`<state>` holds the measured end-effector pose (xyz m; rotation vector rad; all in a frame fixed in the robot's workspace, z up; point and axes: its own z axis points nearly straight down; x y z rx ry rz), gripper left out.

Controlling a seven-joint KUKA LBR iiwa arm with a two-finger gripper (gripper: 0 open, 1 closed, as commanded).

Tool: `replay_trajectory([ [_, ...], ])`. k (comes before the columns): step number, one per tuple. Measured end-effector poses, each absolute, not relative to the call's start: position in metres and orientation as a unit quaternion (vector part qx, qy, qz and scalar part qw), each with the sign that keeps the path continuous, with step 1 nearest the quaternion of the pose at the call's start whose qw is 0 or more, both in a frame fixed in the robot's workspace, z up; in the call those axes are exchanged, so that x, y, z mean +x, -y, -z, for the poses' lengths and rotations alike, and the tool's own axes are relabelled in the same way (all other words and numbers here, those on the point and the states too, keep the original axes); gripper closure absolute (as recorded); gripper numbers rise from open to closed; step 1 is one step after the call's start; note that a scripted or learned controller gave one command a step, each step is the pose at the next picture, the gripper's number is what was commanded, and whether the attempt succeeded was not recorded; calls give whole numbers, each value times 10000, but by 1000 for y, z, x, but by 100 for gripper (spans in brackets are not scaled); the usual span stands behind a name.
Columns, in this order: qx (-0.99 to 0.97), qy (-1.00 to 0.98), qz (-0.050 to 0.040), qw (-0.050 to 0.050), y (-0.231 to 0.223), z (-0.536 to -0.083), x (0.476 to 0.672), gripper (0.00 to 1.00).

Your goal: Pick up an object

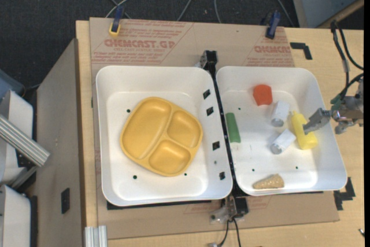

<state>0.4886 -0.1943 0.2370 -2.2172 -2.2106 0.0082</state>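
Observation:
The right bin holds several loose objects. An orange-red block lies near its back. A green bar rests along its left wall. Two white-grey cylinders sit in the middle, one behind the other. A yellow piece lies just right of them, and a tan crumbly wedge sits at the front. My gripper hangs low over the bin's right rim, its tip right beside the yellow piece. Nothing shows held in it.
The left bin contains a yellow divided plate. A black divider with clips runs between the bins. Cables hang at the right edge. Blue clamps pin the cardboard at the back.

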Motion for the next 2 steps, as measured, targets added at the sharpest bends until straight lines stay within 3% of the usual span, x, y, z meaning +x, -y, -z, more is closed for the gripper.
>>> replay_trajectory([
  [1, -7070, 7072, -1, 6, 194, -242, 491, 0],
  [2, -7069, 7073, -8, 31, 185, -193, 495, 0],
])
